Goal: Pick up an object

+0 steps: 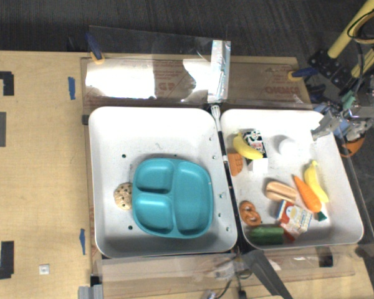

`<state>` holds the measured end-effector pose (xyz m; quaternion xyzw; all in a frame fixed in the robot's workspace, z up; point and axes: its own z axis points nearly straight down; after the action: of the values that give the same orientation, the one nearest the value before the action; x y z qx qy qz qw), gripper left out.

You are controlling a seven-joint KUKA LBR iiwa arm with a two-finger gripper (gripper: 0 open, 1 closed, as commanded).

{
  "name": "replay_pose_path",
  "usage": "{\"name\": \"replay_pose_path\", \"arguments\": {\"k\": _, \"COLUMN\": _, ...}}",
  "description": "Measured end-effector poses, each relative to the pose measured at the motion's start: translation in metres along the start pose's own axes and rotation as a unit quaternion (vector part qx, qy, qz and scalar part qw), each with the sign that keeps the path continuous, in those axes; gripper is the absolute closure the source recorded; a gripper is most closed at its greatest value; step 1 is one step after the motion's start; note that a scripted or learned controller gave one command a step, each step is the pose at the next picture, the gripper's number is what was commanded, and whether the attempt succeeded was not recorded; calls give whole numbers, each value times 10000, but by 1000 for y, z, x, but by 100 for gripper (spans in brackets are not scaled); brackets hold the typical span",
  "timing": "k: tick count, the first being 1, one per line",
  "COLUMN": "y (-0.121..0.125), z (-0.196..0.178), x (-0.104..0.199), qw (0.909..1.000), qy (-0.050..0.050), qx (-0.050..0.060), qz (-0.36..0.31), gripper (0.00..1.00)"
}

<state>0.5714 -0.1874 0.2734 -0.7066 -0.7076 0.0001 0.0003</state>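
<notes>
The left bin (106,129) holds a teal divided plate (172,196) with a cookie (123,195) touching its nine o'clock edge. In the right bin (336,229), a banana (246,148) lies at eleven o'clock beside a black-and-white carton (255,140). A hot dog (280,190), carrot (307,195) and second banana (316,180) sit toward three o'clock, a pretzel (250,212), cucumber (265,233) and small carton (294,219) toward six. The gripper (327,124) hangs over the bin's two o'clock corner.
</notes>
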Motion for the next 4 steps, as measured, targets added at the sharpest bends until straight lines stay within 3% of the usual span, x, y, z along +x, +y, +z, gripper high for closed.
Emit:
{"name": "replay_pose_path", "arguments": {"k": 1, "y": -34, "z": 138, "x": 15, "qw": 10000, "qy": 13, "qx": 46, "qz": -65, "gripper": 0}}
{"name": "replay_pose_path", "arguments": {"k": 2, "y": -14, "z": 182, "x": -4, "qw": 9995, "qy": -24, "qx": -63, "qz": -310, "gripper": 0}}
{"name": "replay_pose_path", "arguments": {"k": 3, "y": 19, "z": 83, "x": 6, "qw": 9979, "qy": -21, "qx": -59, "qz": -638, "gripper": 0}}
{"name": "replay_pose_path", "arguments": {"k": 4, "y": -42, "z": 186, "x": 4, "qw": 9956, "qy": -11, "qx": -27, "qz": -942, "gripper": 0}}
